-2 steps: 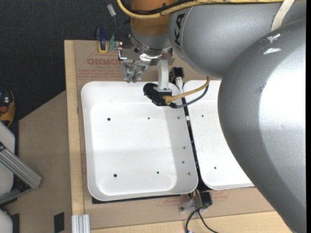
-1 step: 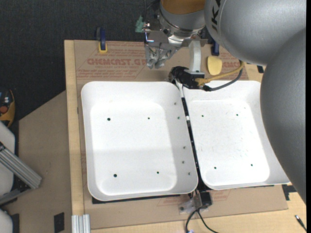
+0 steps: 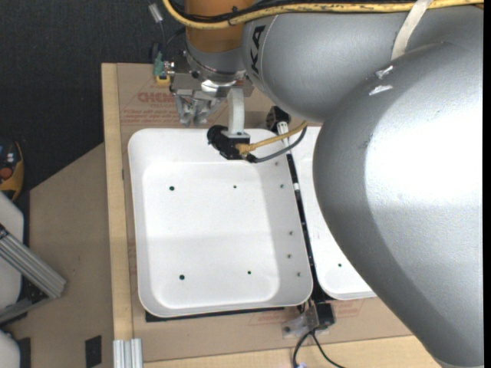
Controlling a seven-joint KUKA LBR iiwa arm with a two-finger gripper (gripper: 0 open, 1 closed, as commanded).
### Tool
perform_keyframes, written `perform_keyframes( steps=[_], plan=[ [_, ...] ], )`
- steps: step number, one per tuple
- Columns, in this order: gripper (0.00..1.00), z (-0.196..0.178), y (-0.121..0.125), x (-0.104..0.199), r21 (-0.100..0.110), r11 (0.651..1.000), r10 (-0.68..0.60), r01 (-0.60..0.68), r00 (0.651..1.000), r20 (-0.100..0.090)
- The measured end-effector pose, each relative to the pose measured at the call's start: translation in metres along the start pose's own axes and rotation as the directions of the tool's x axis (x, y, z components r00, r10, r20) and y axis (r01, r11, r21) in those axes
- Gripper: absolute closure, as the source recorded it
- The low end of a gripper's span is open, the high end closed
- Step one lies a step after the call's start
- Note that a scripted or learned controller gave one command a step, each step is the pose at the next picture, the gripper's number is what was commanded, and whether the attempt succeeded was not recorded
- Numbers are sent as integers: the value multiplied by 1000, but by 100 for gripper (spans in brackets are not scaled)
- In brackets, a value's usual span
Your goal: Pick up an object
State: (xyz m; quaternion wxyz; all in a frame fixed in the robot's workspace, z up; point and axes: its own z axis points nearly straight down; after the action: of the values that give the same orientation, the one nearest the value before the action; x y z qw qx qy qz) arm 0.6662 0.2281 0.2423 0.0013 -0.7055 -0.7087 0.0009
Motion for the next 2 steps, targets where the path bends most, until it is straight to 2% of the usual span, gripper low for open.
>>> perform_keyframes(
  steps=[1, 2],
  plan=[
    [100, -66, 1, -30, -11, 1000, 6, -6, 1000, -1],
    [100, -86, -8, -45, -7, 1000, 6, -6, 1000, -1]
  ],
)
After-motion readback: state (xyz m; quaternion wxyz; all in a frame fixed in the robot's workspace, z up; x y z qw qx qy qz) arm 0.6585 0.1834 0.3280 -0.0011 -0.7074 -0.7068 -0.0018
